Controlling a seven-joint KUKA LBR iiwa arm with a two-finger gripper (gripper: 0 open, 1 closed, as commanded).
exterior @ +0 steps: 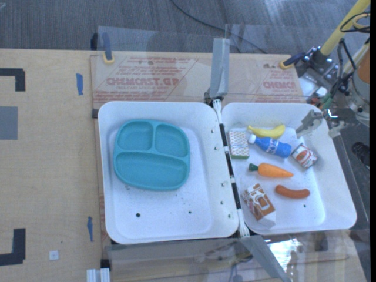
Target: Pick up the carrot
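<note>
While both bins are seen from above at a slant, the scene in the camera view is set out as follows.

Carrot: a smooth orange cone with a small green stub at its left end, laid on its side on the floor of the right bin, near the middle, pointing right; it is touched by nothing.

Right bin contents: a curved yellow banana is seen at the top, with a blue-and-white bottle lying just below it; a flat, pale, speckled sponge-like block lies at the left; a small red-and-white can lies tilted at the right; a glossy red-orange sausage is placed below the carrot; a little carton printed in brown and white rests toward the front left.

Left bin: shallow, white, faintly speckled, with rounded corners; a matte teal plate divided into three compartments is held in it.

Bench: pale wood, marked with black and blue tape pieces.

Arm: its metal end parts are seen at the upper right, above the right bin's far right corner, with yellow and dark cables behind.

Gripper: grey, hung over the bin's upper right edge, well apart from the carrot; nothing is seen between its fingers, and whether they are spread or pressed together cannot be told.
</note>
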